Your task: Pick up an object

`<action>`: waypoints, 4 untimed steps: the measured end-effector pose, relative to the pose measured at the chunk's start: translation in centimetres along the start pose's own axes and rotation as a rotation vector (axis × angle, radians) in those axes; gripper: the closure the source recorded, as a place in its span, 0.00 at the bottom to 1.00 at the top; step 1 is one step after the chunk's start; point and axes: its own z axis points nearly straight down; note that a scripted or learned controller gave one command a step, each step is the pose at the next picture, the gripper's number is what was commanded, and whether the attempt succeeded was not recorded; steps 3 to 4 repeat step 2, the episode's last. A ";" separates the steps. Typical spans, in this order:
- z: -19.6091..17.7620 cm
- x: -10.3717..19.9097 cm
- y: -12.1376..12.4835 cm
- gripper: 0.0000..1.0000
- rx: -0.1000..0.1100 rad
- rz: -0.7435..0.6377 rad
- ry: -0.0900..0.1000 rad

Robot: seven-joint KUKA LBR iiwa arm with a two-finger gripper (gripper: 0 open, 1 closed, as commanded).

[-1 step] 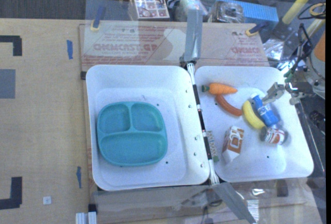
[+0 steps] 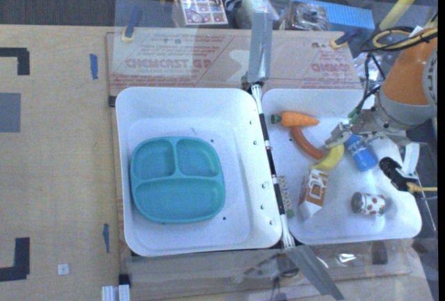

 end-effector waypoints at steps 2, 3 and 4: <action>-5.9 2.6 3.7 1.00 0.005 0.099 0.000; -5.9 2.6 3.7 1.00 0.005 0.099 0.000; -5.9 2.6 3.7 1.00 0.005 0.099 0.000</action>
